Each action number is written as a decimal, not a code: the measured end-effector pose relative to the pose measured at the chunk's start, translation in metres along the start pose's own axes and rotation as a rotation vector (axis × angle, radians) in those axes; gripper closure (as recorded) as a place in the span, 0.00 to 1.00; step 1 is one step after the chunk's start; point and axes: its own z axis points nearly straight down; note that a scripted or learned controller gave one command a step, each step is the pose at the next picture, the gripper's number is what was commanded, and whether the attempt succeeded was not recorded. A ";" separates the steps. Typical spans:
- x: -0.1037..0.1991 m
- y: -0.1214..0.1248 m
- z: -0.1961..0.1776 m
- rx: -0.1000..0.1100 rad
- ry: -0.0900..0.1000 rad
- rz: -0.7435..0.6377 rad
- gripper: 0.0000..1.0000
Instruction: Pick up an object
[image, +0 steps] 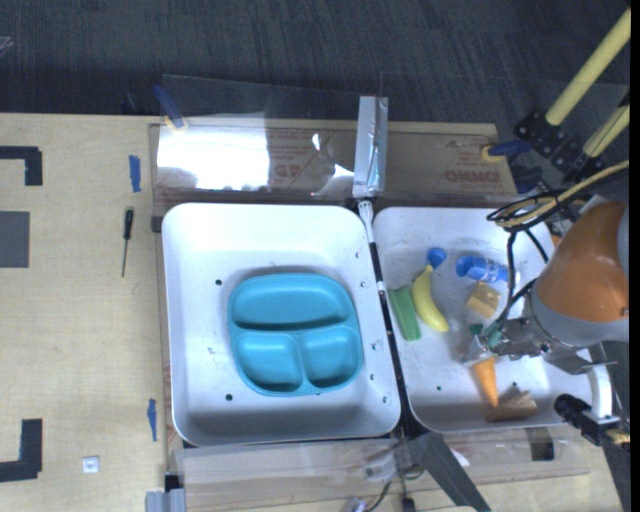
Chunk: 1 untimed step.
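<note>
Gripper (492, 340) sat low in the right bin (440, 395), just above the orange carrot-like piece (484, 378), near the banana (430, 302). Couldn't tell finger state. Nothing visibly lifted, so pick looked not yet done; grasp and lift remained.
</note>
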 end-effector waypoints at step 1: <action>0.004 0.000 -0.118 0.005 0.000 0.097 1.00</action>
